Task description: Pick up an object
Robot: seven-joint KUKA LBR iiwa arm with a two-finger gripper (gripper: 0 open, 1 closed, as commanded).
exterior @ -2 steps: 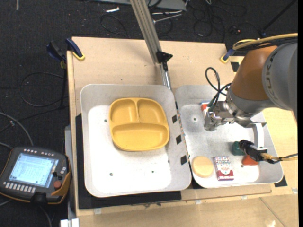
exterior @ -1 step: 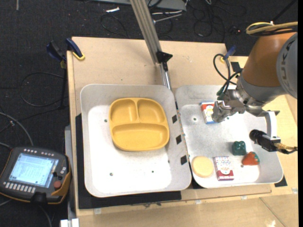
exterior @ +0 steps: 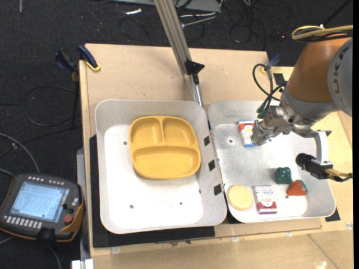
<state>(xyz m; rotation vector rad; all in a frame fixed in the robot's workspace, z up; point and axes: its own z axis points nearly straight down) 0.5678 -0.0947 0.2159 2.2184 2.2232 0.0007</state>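
A grey KUKA arm (exterior: 314,83) with an orange band above its wrist reached in from the right over a wooden bench (exterior: 140,72) bearing two shallow white bins side by side. Its gripper (exterior: 259,137) hung low over the upper left part of the right bin (exterior: 235,167), at the right edge of a small white-and-red carton (exterior: 245,133) lying there; whether it touched the carton could not be made out, nor whether the tool was apart or together.

Toward the near edge of the same bin lay a pale round disc (exterior: 240,197), and just beside it on the right a red-and-white box (exterior: 265,199). A dark green toy (exterior: 283,175) sat further right, with a red toy topped in green (exterior: 297,189) near it. None of these was between the tool's tips.

The left bin (exterior: 112,206) held a yellow divided plate (exterior: 165,147) with three compartments, set toward its far side.

A slanted metal pole (exterior: 175,29) crossed the top of the scene above the seam between the bins. A teach pendant (exterior: 39,206) with a lit screen rested on the dark floor at lower left, and cables (exterior: 235,15) trailed across the floor beyond the bench.
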